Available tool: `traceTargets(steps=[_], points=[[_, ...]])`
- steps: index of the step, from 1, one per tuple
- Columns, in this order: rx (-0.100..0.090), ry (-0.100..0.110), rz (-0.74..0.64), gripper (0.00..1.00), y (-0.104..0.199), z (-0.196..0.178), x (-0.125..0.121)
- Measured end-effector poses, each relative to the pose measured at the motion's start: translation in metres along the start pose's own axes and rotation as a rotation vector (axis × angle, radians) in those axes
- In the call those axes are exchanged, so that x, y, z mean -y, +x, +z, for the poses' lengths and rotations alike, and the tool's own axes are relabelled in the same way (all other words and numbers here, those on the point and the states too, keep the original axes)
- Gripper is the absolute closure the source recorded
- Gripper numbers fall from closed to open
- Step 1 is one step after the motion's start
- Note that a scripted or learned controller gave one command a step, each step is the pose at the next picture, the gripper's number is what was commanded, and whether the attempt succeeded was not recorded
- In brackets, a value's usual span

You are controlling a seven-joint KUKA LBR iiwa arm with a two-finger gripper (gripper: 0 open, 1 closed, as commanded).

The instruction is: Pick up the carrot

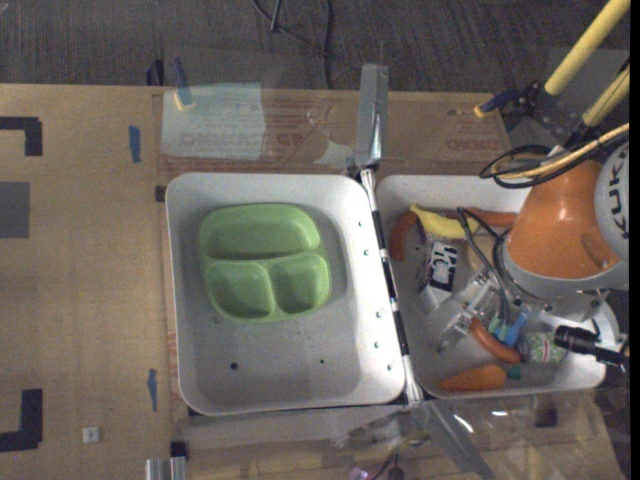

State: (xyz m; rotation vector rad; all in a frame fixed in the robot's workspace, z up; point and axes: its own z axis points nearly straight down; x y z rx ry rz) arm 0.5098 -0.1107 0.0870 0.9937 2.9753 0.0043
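The carrot (473, 377), orange with a small green end on its right, lies along the front wall of the right bin (425, 363). My gripper (455, 326) is low inside that bin, angled down and to the left. It sits just above and a little left of the carrot, apart from it. Nothing is visibly held. The orange band and grey wrist cover the bin's right half.
A red-orange piece (495, 340) lies beside the gripper. A yellow banana-like piece (438, 222), an orange piece (402, 234) and a black-and-white packet (441, 265) sit in the right bin's back left. The left bin (190, 298) holds a green divided plate (263, 259).
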Motion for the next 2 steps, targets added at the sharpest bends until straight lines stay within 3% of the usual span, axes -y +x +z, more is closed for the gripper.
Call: traceTargets(steps=[1,2], points=[[-0.047,0.029,0.177,0.00,-0.072,0.003,-0.038],[-0.058,0.042,0.656,0.00,-0.136,0.003,-0.051]])
